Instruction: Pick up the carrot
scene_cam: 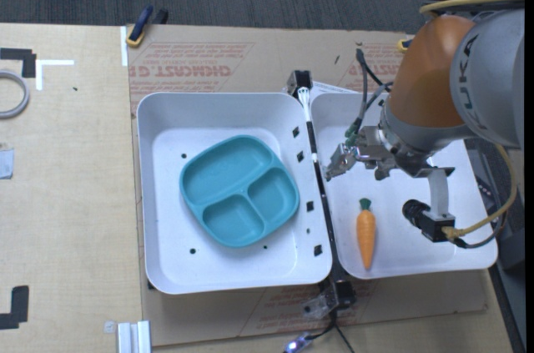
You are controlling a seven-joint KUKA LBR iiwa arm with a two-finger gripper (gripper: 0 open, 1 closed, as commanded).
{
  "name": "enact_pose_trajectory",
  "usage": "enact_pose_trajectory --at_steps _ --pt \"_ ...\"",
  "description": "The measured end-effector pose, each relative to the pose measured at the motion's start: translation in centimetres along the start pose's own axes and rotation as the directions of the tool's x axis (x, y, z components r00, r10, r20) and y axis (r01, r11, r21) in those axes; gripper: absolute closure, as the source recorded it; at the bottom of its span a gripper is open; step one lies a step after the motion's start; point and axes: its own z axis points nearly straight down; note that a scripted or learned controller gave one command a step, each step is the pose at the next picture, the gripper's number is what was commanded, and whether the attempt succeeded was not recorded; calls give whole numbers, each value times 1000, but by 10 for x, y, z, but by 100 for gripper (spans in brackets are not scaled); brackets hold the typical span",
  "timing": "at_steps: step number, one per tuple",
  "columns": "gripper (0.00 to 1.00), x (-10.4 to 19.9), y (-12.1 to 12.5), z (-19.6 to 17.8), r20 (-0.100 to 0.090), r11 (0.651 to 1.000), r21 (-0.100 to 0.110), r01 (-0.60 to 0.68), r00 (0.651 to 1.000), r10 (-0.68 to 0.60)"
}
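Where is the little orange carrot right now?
The carrot lies in the right-hand white bin, near its front edge and close to the wall shared with the bin holding the blue divided plate. The gripper is just above it.

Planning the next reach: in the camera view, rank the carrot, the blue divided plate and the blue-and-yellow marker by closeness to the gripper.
1. carrot, right bin, just below the gripper.
2. blue divided plate, left bin.
3. blue-and-yellow marker, bench's far left corner.
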Motion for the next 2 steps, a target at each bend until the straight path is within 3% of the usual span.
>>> enact_pose_trajectory --at_steps 1,2 --pt "0 -43 -48 0 0 1000 2 -2 1000 2" --pt "0 -76 -54 100 -1 1000 2 -2 1000 2"
